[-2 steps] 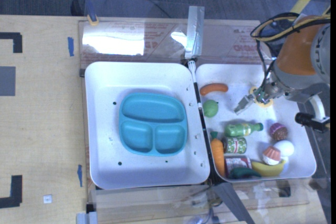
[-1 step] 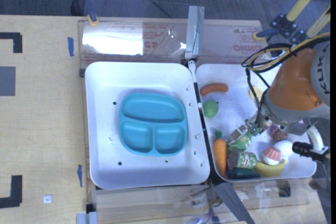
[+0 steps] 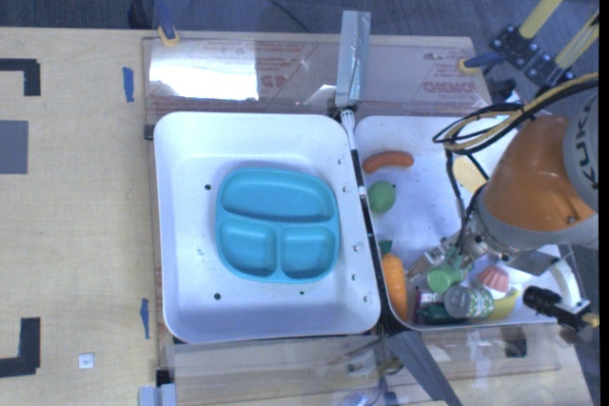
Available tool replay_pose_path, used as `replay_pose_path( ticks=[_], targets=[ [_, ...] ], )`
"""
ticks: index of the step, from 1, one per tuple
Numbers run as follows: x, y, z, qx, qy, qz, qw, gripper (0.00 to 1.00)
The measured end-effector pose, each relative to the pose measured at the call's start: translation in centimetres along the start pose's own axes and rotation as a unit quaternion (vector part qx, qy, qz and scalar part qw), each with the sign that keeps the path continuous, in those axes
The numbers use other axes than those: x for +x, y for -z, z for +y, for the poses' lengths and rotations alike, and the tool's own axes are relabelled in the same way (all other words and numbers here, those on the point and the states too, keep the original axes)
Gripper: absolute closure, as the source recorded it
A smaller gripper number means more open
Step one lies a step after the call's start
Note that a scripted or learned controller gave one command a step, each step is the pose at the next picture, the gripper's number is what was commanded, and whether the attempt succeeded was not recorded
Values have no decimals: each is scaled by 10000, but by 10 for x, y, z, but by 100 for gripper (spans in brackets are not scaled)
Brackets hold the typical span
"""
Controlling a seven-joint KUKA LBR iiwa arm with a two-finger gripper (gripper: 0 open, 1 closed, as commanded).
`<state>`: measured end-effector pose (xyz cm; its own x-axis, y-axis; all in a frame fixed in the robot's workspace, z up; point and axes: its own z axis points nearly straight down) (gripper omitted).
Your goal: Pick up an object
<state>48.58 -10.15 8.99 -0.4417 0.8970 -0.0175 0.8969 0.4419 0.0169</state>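
- Bench [image 3: 67,233] of pale wood carries two shallow white bins side by side, with one clear panel standing behind them.
- Left bin [image 3: 181,157] holds one thing: a turquoise divided plate [image 3: 278,223] with three compartments, the wide one toward the far side and two smaller ones toward the near side. It lies flat near the bin's middle.
- Right bin [image 3: 419,200] holds the loose small things, most of them crowded into its near half.
- Arm [image 3: 538,181], one, grey with an orange band, comes in from the right and hangs over the right bin's near right part.
- Pincer [image 3: 455,254] sits low among the clutter; whether its fingers are apart or together, or have anything between them, cannot be told.
- Carrot [image 3: 395,285], one, orange, lies against the bin's left wall, its long axis running near to far.
- Sausage [image 3: 388,161], one, orange-red, lies at the far end, long axis running left to right.
- Green round fruit [image 3: 382,197], one, sits just nearer than the sausage, apart from it.
- Bottle [image 3: 468,302], one, clear and lying on its side along the near wall, long axis left to right.
- Green cap-like piece [image 3: 441,280], one, lies just beside the bottle under the pincer.
- Pink piece [image 3: 493,279], one, lies right of the pincer.
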Motion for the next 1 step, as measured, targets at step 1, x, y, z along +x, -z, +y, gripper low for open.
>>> replay_pose_path(
  ticks=[1],
  targets=[
    [-77, -4, -12, 58, 172, 59, 9998, 0]
  ],
)
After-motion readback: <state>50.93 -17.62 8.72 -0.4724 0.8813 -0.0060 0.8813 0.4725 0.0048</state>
